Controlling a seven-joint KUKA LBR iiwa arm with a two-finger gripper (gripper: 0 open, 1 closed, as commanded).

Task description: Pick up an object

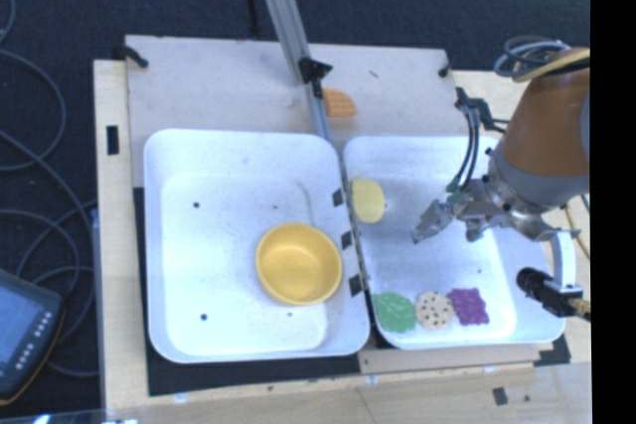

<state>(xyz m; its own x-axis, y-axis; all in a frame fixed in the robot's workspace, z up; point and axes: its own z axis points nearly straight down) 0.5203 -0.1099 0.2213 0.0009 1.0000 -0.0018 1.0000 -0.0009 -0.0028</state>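
Observation:
My gripper (452,227) hangs over the middle of the right bin (497,154), fingers apart and nothing between them. A pale yellow rounded object (369,201) lies to its left near the bin's left wall. Along the front wall lie a green object (395,311), a round speckled cookie (433,310) and a purple object (468,306), all nearer the front than the gripper. A yellow bowl (298,263) sits upright in the left bin (199,174).
An orange object (339,104) rests on the bench behind the bins. A slanted metal pole (283,10) runs from the top down to the divide between the bins. The arm's orange band (552,129) looms over the right bin's right side.

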